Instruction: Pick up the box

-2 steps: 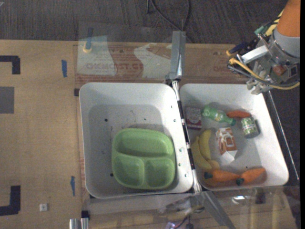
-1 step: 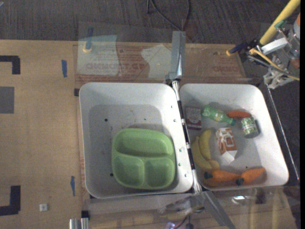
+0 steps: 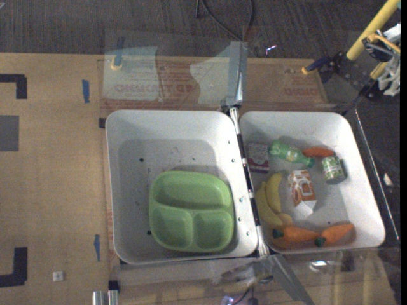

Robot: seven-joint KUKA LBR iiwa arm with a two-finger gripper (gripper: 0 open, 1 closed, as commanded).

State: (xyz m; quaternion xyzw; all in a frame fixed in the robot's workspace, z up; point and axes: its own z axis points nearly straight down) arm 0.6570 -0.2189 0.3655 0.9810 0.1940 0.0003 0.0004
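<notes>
A robotics lab or test cell is suggested. Two white bins point(image 3: 121, 189) are fixed side by side on a cardboard-covered table point(image 3: 51, 170) marked with black tape squares point(image 3: 14, 86) and blue tape strips point(image 3: 85, 91). Toy food is laid out as test pieces beside a green divided tray point(image 3: 191, 211). A black cable point(image 3: 226, 8) is looped on grey carpet, and yellow-handled clamps point(image 3: 372, 30) are seen at the corner.

Robot body at the frame's top right corner

A slim yellow rod point(image 3: 376, 25) meets a dark, blocky assembly point(image 3: 346, 68) with an orange-and-blue piece point(image 3: 316, 65) at its left end. Pale yellow and white fittings point(image 3: 388, 68) cluster at the right edge, too small and blurred to identify further.
</notes>
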